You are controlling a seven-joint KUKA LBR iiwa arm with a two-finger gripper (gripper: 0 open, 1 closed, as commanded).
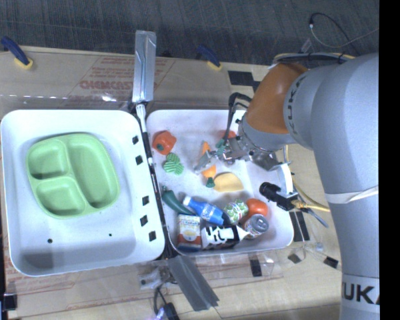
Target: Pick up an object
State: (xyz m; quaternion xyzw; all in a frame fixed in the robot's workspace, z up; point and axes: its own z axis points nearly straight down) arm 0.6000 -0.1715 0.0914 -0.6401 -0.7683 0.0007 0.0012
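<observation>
Gripper [221, 151] hangs low in the right bin [187, 122] by a small orange piece [205, 153] (finger state I cannot tell), so the good play is a straight drop, centred, clear of the yellow piece [228, 181].

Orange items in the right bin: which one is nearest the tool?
The small orange piece lying just left of the tool. The rounder orange-red one sits farther left near the divider, and the red-orange ball lies lower, among the bottles.
</observation>
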